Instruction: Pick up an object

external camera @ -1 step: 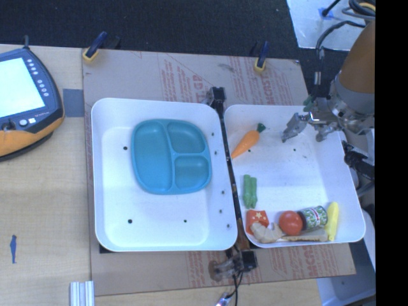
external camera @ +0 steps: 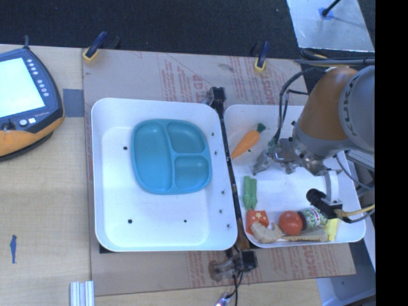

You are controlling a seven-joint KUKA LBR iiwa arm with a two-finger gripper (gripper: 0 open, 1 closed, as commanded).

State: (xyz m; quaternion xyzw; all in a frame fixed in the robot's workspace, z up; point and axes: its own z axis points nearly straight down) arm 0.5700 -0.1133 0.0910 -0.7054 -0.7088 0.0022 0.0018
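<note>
Hovering low in the right bin [external camera: 357,234], the gripper [external camera: 271,160] sits just beside the carrot [external camera: 247,143]; its 2 fingers look slightly parted, probably holding nothing.

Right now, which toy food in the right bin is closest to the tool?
The orange carrot with the green top. It lies just left of the tool, while the tomato and green pickle sit farther toward the bin's front.

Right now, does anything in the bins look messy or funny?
Nothing looks spilled or broken. The blue plate lies flat in the left bin. In the right bin, the carrot and green piece lie apart, while the tomato and other toy food bunch along the near wall.
</note>
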